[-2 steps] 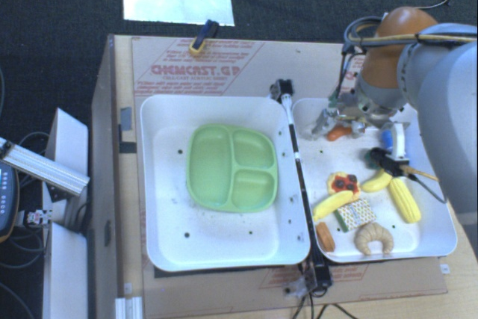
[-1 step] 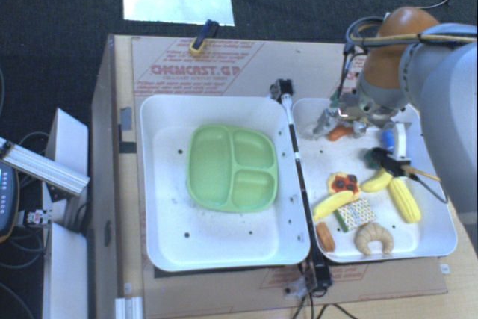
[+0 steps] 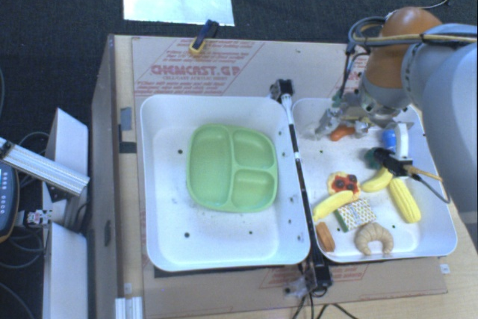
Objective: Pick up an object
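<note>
Camera view, from above at a slant.

Tabletop (image 3: 224, 60): brown board with red printed lettering, carrying two shallow white plastic bins side by side.

Left bin (image 3: 160, 160): holds one pale green plastic divided plate (image 3: 231, 166) with three compartments, lying flat near the bin's middle.

Right bin (image 3: 437, 231): holds a group of small toy foods.
- Small orange carrot-like piece (image 3: 342, 134), at the far side of the bin, just beside the tool.
- Blue-and-white cylindrical piece (image 3: 389, 138), near the far right.
- Dark green-black utensil-like item (image 3: 388, 159) with a thin handle running right.
- Yellow corn cob (image 3: 403, 199), right of centre.
- Two yellow bananas: one short (image 3: 377, 181), one longer (image 3: 333, 204) toward the centre divider.
- Round slice with red and dark toppings (image 3: 343, 182), between the bananas.
- Checked green-and-white block (image 3: 356, 214), touching the longer banana.
- Tan croissant (image 3: 375, 237), near the front wall.
- Brown-orange sausage (image 3: 325, 236), at the front left corner.

Arm: grey with orange band (image 3: 396, 48), reaching in from the right. Tool (image 3: 334, 121): lowered into the far left part of the right bin, over the orange piece; whether released or clenched cannot be told.
</note>
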You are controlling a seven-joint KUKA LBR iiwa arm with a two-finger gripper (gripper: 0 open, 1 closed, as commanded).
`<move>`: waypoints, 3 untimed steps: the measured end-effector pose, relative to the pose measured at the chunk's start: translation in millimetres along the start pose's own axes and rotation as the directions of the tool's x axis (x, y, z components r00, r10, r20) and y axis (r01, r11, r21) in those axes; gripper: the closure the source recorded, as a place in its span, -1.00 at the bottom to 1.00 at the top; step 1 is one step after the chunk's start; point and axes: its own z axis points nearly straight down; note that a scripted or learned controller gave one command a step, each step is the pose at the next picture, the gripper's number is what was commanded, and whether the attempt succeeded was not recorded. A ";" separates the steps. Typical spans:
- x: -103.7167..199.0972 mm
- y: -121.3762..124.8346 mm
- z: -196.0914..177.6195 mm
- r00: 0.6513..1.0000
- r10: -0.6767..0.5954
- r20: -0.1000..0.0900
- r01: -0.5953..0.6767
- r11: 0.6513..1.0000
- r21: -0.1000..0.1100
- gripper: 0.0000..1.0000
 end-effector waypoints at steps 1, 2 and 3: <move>-4.2 0.0 0.0 1.000 0.000 0.000 0.000 1.000 0.000 -1.00; -9.2 0.0 0.0 1.000 0.001 0.000 -0.001 1.000 0.000 -1.00; -10.8 -0.6 -10.7 1.000 0.000 0.001 0.000 1.000 0.004 1.00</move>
